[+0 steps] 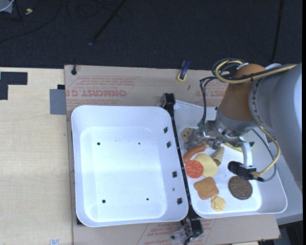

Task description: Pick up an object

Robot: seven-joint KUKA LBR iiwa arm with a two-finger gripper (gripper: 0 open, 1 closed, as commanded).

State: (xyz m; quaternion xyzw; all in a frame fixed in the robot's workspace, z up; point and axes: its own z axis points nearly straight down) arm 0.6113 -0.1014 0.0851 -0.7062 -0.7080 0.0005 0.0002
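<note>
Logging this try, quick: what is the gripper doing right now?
Gripper: down in the right white bin over the toy food pile; open or closed cannot be told.

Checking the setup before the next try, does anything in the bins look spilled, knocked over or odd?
Nothing stands out. The small food items, among them a red disc, a brown round piece and an orange-brown piece, all lie inside the right bin. The tool is low over them.

Just below the gripper lie a red tomato slice and a pale yellow piece, touching. Lower sit a tan bread-like piece, a small yellow lump and, rightward, a brown round cookie.
</note>
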